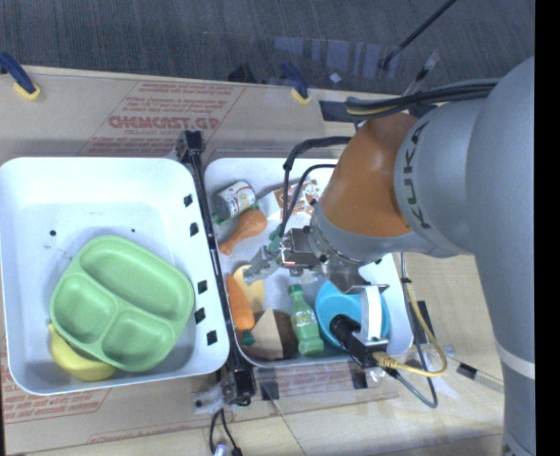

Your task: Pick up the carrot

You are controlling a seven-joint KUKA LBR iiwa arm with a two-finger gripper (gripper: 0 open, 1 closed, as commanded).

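Observation:
The carrot (pixel 240 304) looks like the bright orange, elongated piece lying along the left wall of the right bin (pixel 391 275), pointing toward the front. My gripper (pixel 262 266) hangs low in the middle of that bin, just above and to the right of the carrot's far end. Nothing visibly sits in the gripper. The grey arm with its orange band (pixel 370 183) covers the right half of the bin.
An orange-brown tapered item (pixel 244 229) and a small can (pixel 237 198) lie at the back left of the right bin. A green bottle (pixel 303 321), a blue cup (pixel 341 316) and a brown-and-white item (pixel 275 335) crowd the front. The left bin (pixel 32 198) holds a green divided plate (pixel 123 300) over something yellow (pixel 75 361).

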